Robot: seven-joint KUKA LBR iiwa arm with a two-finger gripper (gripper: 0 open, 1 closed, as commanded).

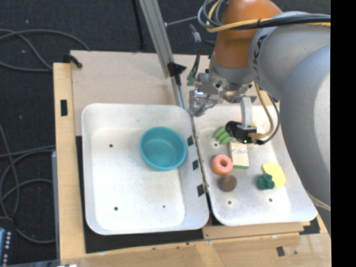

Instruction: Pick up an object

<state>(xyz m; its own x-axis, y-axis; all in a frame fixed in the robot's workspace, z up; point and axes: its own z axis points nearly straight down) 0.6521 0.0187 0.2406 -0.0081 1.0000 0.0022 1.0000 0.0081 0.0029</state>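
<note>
Two white bins sit side by side on the bench. The left bin (105,204) holds a teal bowl (162,148), upright, near its right wall. The right bin (295,207) carries the small stuff: a green piece (223,134) toward the back, a pink ring (222,164) just beside a pale block with a green top (240,155), a brown round piece (227,183) just below the ring, and a yellow piece (275,172) touching a dark green one (265,182) further right.

The gripper (198,105) hangs over the back edge of the right bin, close to the divide between bins, above and to the left of the green piece and well apart from the ring cluster. Its metal parts blur together from this angle; how far it is spread I cannot tell, and nothing visible is carried in it.

Judgement: the pick is not yet made. Every object lies on a bin floor. Still to do: settle over one piece, descend, close, lift.
</note>
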